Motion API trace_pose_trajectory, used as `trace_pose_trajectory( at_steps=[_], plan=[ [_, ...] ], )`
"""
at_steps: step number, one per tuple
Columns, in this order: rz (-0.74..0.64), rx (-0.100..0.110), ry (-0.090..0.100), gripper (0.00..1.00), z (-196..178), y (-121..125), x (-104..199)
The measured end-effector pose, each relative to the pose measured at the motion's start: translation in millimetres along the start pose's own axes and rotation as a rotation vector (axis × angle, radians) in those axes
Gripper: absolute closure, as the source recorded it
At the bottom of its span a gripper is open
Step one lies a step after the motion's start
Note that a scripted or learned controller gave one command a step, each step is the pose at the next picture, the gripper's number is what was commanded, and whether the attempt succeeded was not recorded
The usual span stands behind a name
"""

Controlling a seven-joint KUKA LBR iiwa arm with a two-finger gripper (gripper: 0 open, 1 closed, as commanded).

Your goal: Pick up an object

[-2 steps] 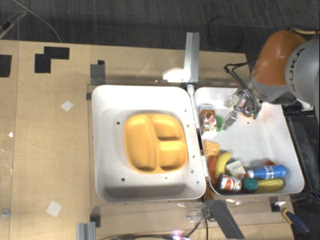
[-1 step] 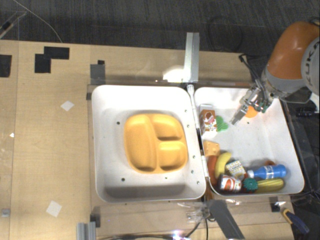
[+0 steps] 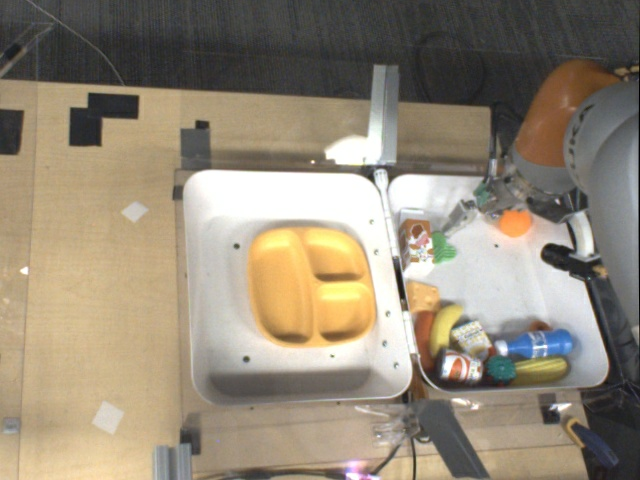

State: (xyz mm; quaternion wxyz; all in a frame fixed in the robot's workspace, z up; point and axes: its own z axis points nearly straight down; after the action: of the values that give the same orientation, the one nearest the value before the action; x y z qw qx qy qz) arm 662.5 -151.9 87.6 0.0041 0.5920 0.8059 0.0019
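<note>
Along the near wall of the right bin [image 3: 598,366], a blue bottle [image 3: 536,345], a banana [image 3: 444,326] and a red can [image 3: 460,368] are crowding together — hard picking, likely. Beside them, the left bin [image 3: 215,268] is holding a yellow divided tray [image 3: 308,284]. Farther back, an orange ball [image 3: 515,223] is lying alone, the easiest target, and the end effector [image 3: 470,208] is hovering just beside it — whether it is open or gripping anything, I cannot tell.
</note>
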Motion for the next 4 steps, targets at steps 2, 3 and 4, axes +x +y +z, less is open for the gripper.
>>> trace_pose_trajectory(
  at_steps=[2,3,4],
  plan=[
    [0.06,-0.004,-0.002,1.0,-72.2,-7.0,-7.5],
    [0.051,-0.007,-0.004,1.0,-83.3,-4.8,-6.2],
    [0.043,-0.014,-0.008,1.0,-96.2,-2.1,-5.6]
  ],
)
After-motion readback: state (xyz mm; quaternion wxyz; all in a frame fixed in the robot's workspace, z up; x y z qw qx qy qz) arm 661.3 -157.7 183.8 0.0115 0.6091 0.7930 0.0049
